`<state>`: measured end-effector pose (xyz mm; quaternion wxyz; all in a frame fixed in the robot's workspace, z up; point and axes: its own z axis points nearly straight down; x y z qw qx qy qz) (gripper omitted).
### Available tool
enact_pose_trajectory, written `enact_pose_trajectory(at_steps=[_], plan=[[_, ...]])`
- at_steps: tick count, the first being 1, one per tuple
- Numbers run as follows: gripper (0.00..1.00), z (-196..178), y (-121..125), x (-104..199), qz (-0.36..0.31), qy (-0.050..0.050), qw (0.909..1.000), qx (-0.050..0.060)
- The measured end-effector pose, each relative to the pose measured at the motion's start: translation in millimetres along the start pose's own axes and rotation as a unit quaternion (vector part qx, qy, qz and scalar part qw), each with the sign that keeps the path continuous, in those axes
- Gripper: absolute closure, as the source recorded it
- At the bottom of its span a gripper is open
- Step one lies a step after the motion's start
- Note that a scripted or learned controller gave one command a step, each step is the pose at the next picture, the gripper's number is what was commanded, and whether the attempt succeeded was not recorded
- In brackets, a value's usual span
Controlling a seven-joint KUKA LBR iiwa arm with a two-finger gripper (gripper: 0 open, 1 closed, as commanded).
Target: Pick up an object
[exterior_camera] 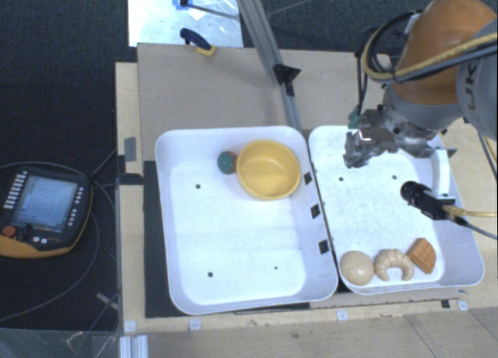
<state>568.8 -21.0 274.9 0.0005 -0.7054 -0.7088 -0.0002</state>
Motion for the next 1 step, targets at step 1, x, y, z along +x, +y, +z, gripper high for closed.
enact_pose_trajectory(at_steps=[1], plan=[[1.0,21.6,2.0,47.5,0.0,0.0,1.0,0.0]])
